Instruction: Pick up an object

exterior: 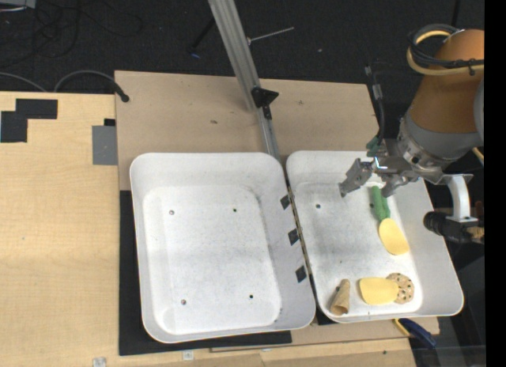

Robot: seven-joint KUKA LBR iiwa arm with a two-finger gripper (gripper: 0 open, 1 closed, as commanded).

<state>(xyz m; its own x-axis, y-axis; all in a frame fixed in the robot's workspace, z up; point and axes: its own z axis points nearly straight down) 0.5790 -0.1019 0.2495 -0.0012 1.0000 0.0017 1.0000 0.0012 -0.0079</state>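
Observation:
My gripper (365, 189) hangs over the back part of the right bin (332, 223), its fingers spread open with nothing between them. A green stick-shaped object (380, 203) lies just under and beside the right finger. Directly in front of it sits a yellow lemon-like piece (393, 237). Near the bin's front edge lie a tan cone (341, 297), a flat yellow piece (375, 290) and a speckled cookie (402, 287).
The left bin (158, 199) stands beside the right one, joined by black clips (293, 236). A slanted aluminium rail (237, 49) rises behind the bins. The arm's orange band (447, 81) and grey wrist sit at the right edge.

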